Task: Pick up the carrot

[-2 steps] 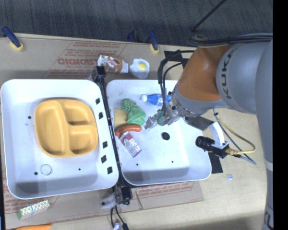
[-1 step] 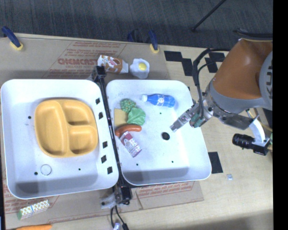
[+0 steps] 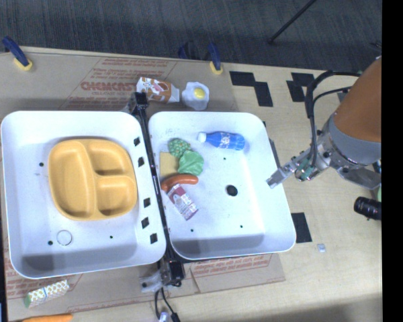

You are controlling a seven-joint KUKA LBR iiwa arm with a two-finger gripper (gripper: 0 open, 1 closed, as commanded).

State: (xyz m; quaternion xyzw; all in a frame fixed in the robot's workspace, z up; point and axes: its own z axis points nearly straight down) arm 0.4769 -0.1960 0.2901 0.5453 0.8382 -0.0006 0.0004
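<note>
The carrot [image 3: 180, 180] lies at the right bin's [image 3: 255, 237] left wall, wedged between greens [image 3: 187, 158] and a packet [image 3: 183, 202]. The hand [image 3: 297, 169] hovers outside the bin, its grip unreadable; a descent into that cluster risks seizing a neighbour.

A divided tray [image 3: 93, 178] sits in the left bin [image 3: 20, 247]. In the right bin [image 3: 255, 237], a bottle [image 3: 223, 140] lies toward the back — the carrot [image 3: 180, 180] sits near the left wall, among other small items.
</note>
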